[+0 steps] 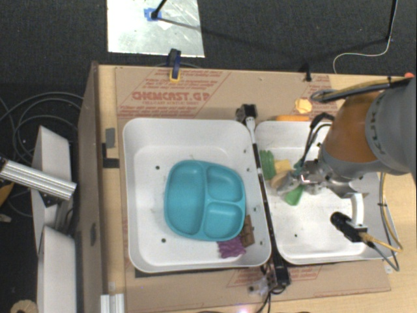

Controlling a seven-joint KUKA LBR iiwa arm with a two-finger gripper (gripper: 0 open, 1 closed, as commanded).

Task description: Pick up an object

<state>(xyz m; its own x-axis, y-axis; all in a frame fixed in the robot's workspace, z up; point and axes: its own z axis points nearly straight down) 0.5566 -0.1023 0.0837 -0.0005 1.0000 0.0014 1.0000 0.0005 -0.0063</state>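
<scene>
— Green piece (293,195) lay in the right bin (313,243), toward its left wall, didn't it?

— Yes, touching the hand's (301,180) tip, just on its near-left side, beside a yellow piece (282,167).

— And the hand's grip?

— Nobody could tell; the wrist hid it. The blue plate (203,199) sat in the left bin (146,175), well apart.
</scene>
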